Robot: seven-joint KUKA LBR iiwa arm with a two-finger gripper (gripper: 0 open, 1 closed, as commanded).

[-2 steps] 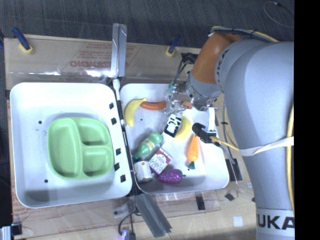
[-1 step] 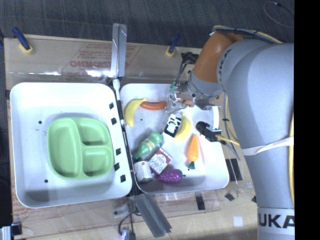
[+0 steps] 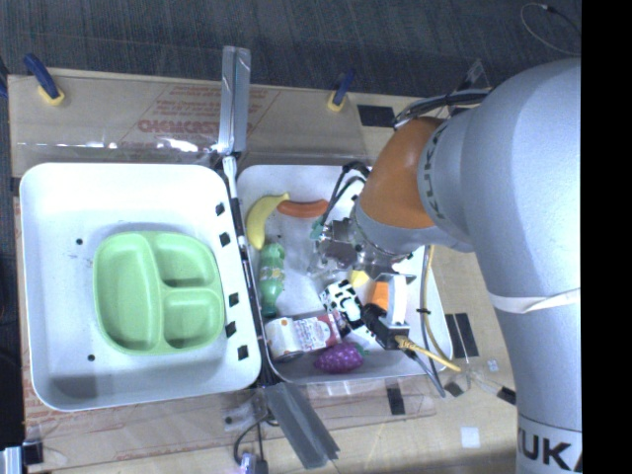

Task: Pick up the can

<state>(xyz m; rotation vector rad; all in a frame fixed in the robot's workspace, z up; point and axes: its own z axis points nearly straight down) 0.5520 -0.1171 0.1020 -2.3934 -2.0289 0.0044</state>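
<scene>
The can (image 3: 301, 335), white with a red label, lies on its side near the front edge of the right bin (image 3: 296, 178). My gripper (image 3: 333, 247) is low inside that bin, under the orange-banded wrist (image 3: 400, 188). It sits behind and to the right of the can, about a can's length away. The wrist and the grey arm cover much of the bin's right half.
A banana (image 3: 259, 217) and a green bottle (image 3: 271, 273) lie along the right bin's left wall. Purple grapes (image 3: 339, 358) touch the can's right side. A black-and-white item (image 3: 345, 302) and an orange piece (image 3: 302, 206) lie nearby. The left bin (image 3: 49, 265) holds a green divided plate (image 3: 158, 289).
</scene>
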